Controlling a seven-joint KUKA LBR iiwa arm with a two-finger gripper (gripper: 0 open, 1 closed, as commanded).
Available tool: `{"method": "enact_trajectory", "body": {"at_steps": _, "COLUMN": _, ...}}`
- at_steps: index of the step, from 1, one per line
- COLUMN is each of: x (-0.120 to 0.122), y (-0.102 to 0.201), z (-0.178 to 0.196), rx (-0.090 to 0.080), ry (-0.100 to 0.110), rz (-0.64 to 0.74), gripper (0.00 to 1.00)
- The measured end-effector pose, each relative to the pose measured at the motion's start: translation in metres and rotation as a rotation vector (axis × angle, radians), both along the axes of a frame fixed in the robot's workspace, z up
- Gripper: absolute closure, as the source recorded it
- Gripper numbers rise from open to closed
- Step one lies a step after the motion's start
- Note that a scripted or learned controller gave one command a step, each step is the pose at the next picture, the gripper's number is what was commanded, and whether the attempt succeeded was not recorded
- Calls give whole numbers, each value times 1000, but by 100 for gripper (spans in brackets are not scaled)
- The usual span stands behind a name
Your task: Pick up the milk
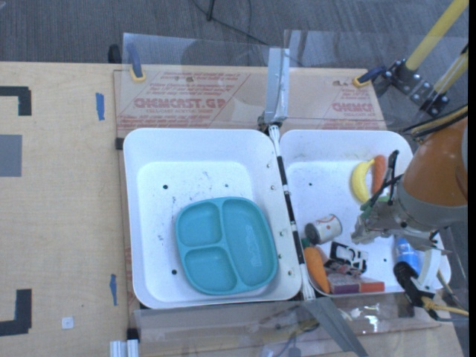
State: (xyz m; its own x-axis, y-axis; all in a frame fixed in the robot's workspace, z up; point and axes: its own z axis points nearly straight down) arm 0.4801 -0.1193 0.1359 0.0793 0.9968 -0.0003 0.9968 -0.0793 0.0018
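The milk (347, 256), a small black-and-white carton, lies near the front of the right bin (320, 151). My gripper (370, 229) hangs low over that bin, just up and to the right of the carton and close to it. Nothing is visibly held. The grey wrist and orange band (439, 173) come in from the right and hide part of the bin floor.
Around the carton in the right bin lie a white can (323, 229), an orange carrot (316, 268), a reddish box (349, 283), a blue bottle (407, 253), a banana (361, 181) and a second carrot (378, 173). The left bin (149, 162) holds a teal divided plate (225, 244).
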Motion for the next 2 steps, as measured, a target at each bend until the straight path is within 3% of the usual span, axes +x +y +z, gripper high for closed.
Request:
{"method": "enact_trajectory", "body": {"at_steps": 1, "x": 0, "y": 0, "z": -1, "rx": 0, "ry": 1, "rz": 0, "gripper": 0}}
{"method": "enact_trajectory", "body": {"at_steps": 2, "x": 4, "y": 23, "z": -47, "rx": -3, "ry": -13, "rz": 166, "gripper": 0}}
